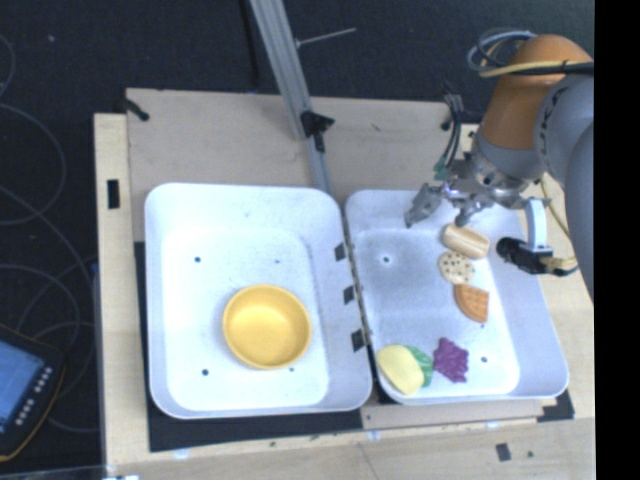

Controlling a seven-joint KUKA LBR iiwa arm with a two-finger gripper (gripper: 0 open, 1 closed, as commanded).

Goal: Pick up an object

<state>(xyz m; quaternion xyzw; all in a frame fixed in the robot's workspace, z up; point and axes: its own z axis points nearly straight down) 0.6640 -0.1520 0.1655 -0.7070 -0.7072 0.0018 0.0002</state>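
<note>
1. hand [442, 206]: fingers spread apart with nothing between them, hanging over the far end of the right bin [400, 288], on the grey arm [520, 108] that comes in from the right.
2. task's things: no item is gripped. nearest the hand is a tan bun [465, 240], just below it. then come a speckled cookie [455, 266] and an orange wedge [473, 302], in a row down the bin's right side.
3. at the near end of that bin lie a yellow-green piece [403, 368] and a purple cluster [451, 359], close together. whether they touch is hard to tell.
4. left bin [200, 228]: holds a yellow bowl [266, 326], upright, toward its near end.
5. surface: both bins sit side by side on a pale desk [200, 128], with a black mat [250, 423] showing under their near edges.
6. room: dark floor [100, 28] around the desk. a slanted metal pole [285, 58] runs down to the gap between the bins.
7. cut off: a screen device [15, 393] at the lower left is only partly in frame, and the arm runs out of frame on the right.
8. count: two bins, one bowl, five small items in the right bin.
</note>
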